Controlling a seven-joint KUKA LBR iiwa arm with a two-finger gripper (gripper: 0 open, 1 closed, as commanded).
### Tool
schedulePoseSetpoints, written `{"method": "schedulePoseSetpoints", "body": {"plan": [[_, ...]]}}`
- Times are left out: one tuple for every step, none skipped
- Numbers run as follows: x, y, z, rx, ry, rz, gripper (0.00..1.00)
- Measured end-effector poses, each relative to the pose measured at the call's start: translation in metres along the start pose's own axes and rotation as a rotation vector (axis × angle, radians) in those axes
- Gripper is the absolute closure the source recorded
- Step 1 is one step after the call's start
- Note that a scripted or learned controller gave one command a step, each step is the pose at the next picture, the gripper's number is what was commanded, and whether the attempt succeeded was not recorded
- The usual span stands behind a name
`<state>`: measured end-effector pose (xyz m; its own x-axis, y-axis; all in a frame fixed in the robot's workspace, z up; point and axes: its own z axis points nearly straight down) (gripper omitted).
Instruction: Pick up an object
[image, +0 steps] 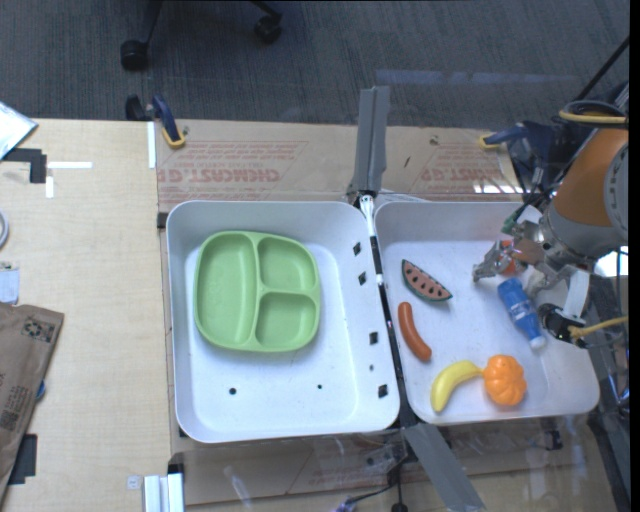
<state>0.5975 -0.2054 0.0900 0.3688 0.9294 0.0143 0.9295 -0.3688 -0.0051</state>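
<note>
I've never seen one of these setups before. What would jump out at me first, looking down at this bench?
Probably the green divided plate, alone in the left white bin. Next, the bright toy food in the right bin: a watermelon slice, a sausage, a banana touching an orange pumpkin, and a blue bottle. The grey arm's pincer reaches in from the right, just above the bottle.

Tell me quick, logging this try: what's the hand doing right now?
Hand: open or shut cannot be told; it hovers over the right white bin, by the blue plastic bottle.
</note>
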Motion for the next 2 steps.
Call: {"method": "schedulePoseSetpoints", "body": {"plan": [[-0.004,0.000,-0.005,0.004,-0.009,-0.002,1.00],[0.083,-0.002,-0.109,0.001,-0.017,0.012,1.00]]}}
